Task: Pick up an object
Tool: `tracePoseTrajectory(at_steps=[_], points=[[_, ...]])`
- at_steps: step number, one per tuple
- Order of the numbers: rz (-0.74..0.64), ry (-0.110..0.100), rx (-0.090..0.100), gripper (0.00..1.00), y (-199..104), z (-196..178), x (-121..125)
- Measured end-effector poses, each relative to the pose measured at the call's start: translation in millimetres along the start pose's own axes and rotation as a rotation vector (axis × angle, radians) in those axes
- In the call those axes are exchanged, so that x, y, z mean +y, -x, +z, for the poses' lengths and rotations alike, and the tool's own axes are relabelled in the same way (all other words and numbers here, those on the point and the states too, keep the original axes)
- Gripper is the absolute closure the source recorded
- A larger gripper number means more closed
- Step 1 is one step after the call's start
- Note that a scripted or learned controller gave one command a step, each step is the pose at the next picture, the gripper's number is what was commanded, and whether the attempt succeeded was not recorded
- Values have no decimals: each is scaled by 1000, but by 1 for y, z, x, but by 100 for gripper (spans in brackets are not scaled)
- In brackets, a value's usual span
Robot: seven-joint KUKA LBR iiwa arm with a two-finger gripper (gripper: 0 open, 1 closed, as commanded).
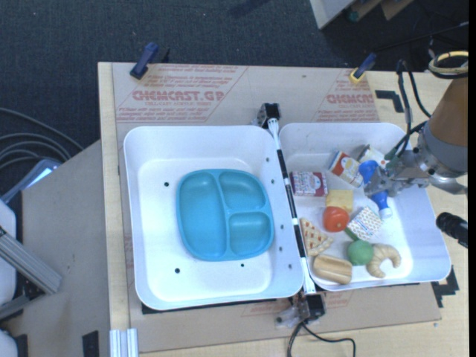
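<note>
Over the right-hand bin (424, 270), your arm reaches in from the right edge, its gripper (378, 188) low among the toy food near the bin's upper middle. You cannot tell from this slant whether the blue-tipped fingers (367, 171) stand wide or narrow, and nothing is plainly seen between them, so count no object as held.

Just beside the gripper, to its left, lies a red-and-white carton (343, 165); below it sit a yellow block (340, 199) and a red tomato (335, 218). A patterned white-and-blue piece (365, 223) lies just under the fingers. Further toward the near rim you see a green ball (360, 252), a croissant (384, 258), a bread roll (332, 269) and a pizza slice (314, 236). A small printed packet (309, 183) rests by the dividing wall.

The left bin (149, 274) holds a blue divided plate (223, 214), well apart from the work.

By the look of it, you are at the reach-and-close step, with the lift not yet done. The next move calls for a firm closure on one item alone, most likely the carton or the patterned piece, then a straight rise clear of its crowded neighbours.
</note>
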State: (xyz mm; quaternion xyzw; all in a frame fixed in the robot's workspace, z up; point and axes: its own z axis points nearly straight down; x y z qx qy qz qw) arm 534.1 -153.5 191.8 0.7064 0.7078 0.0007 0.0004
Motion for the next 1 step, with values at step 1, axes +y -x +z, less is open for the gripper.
tracePoseTrajectory(at_steps=[1], points=[[1, -5, 1, 100, -62, -42, -45]])
